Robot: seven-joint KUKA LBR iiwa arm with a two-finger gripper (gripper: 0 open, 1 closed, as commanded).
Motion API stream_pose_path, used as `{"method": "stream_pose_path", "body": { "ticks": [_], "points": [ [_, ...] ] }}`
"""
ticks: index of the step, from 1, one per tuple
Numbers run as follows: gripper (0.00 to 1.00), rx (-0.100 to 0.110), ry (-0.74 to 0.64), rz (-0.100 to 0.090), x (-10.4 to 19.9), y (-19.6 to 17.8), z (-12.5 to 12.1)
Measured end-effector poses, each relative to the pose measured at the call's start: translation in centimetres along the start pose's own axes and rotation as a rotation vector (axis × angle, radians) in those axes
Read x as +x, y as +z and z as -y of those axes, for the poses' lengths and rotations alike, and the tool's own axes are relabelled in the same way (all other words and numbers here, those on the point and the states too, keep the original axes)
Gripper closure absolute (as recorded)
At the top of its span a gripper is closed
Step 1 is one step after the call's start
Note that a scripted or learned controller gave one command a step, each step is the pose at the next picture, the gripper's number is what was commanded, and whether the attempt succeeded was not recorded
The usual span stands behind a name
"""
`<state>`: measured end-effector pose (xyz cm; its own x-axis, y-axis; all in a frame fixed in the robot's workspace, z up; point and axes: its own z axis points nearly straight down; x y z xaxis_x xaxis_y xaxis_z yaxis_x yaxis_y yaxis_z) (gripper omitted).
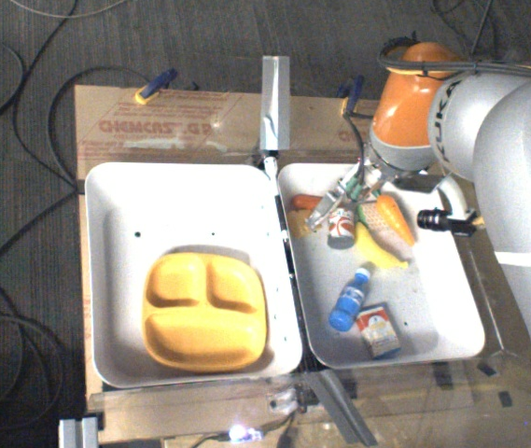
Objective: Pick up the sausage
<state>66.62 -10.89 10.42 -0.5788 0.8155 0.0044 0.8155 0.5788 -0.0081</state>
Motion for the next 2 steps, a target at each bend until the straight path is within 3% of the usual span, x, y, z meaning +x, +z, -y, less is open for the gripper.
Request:
{"method": "stream_pose_path", "body": {
  "ticks": [2],
  "points": [
    [0.00, 0.000, 0.000, 0.000, 0.00, 0.00, 0.00]
  ]
}}
